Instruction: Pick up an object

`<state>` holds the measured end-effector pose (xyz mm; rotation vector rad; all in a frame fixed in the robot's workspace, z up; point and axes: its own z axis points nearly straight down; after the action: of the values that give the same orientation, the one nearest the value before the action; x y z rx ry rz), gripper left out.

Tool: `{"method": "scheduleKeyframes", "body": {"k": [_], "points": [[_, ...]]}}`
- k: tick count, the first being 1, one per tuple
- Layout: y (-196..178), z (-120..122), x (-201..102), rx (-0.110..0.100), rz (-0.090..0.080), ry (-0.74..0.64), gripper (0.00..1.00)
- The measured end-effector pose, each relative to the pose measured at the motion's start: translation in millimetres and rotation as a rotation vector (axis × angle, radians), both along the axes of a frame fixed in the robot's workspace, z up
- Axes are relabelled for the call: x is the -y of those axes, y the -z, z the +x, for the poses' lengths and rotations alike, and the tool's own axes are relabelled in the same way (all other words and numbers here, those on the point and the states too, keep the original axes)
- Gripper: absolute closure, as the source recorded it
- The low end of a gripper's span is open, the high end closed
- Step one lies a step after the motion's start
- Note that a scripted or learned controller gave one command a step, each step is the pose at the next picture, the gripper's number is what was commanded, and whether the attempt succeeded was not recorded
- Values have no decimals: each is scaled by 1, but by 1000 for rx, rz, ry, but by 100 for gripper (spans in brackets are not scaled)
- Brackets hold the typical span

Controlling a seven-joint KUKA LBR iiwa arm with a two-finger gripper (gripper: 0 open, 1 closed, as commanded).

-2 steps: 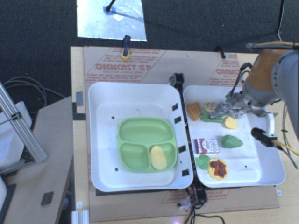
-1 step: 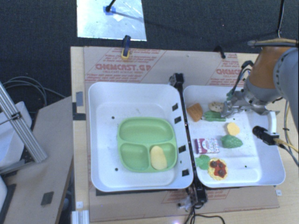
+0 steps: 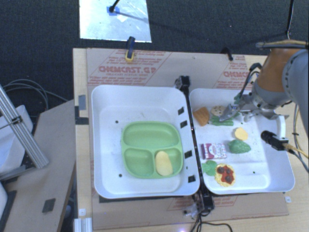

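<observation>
left bin [image 3: 104, 129]: tray [image 3: 152, 149] inside | right bin [image 3: 280, 173]: pizza [image 3: 225, 174] front, cookie [image 3: 217, 110] behind

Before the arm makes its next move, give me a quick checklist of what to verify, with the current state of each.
1. Gripper over the right bin: ok, at its far side.
2. A target close by: ok, a green piece and a cookie lie beside it.
3. Something held between the fingers: cannot tell.
4. Fingers open or shut: cannot tell.
5. Other items apart from the gripper: ok, pizza and the pink packet lie nearer the front.
</observation>
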<state>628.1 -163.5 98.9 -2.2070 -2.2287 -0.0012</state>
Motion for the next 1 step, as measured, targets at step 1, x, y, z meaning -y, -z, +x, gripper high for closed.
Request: {"method": "scheduleKeyframes", "body": {"k": [1], "points": [[12, 0, 31, 2, -1, 8, 0]]}}
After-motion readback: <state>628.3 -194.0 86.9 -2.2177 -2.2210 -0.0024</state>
